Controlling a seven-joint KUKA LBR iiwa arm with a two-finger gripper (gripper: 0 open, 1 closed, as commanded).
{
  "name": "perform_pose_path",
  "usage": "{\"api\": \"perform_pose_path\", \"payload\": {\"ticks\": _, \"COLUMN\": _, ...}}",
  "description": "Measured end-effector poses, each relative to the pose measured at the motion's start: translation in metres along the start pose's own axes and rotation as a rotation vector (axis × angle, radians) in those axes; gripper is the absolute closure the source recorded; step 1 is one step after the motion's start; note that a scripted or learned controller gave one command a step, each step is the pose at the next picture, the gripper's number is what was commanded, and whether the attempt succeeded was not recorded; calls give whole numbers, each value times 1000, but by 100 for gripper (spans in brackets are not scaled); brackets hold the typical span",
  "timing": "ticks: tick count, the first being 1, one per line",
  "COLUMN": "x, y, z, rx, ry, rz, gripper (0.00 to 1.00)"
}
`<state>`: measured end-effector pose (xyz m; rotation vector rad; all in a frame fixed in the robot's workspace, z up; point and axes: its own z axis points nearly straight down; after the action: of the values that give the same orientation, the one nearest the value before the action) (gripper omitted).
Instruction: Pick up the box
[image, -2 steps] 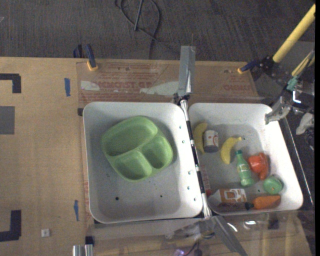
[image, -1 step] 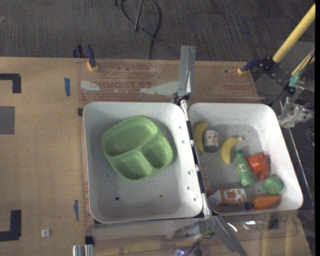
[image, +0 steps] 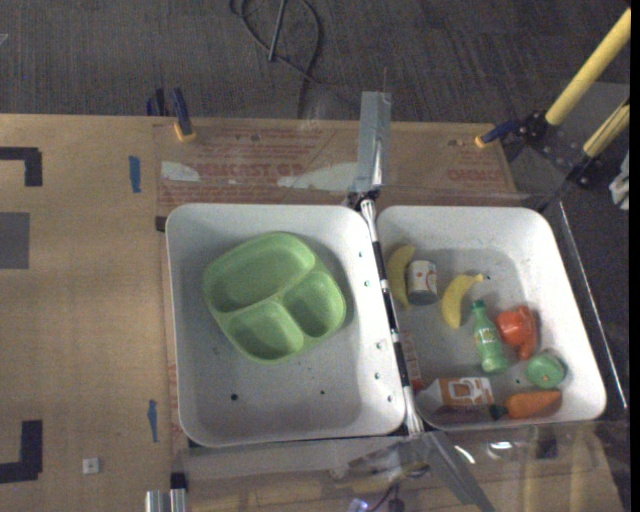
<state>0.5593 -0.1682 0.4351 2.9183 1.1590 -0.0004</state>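
Note:
The box (image: 461, 392) is a small orange and white carton lying flat near the front edge of the right bin (image: 560, 260). It touches an orange carrot (image: 532, 403) on its right. A green bottle (image: 488, 340) lies just behind it.
The right bin also holds two yellow bananas (image: 459, 298) (image: 398, 272), a small white can (image: 422, 281), an orange-red toy (image: 516, 328) and a green round piece (image: 545, 371). The left bin (image: 200, 400) bears a green divided plate (image: 274, 296). A yellow pole (image: 590, 66) stands at the back right.

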Motion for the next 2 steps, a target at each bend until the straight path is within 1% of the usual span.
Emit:
{"api": "perform_pose_path", "payload": {"ticks": 1, "x": 9, "y": 20, "z": 13, "rx": -1, "ry": 0, "rz": -76, "gripper": 100}}
{"api": "perform_pose_path", "payload": {"ticks": 2, "x": 9, "y": 20, "z": 13, "rx": -1, "ry": 0, "rz": -76, "gripper": 0}}
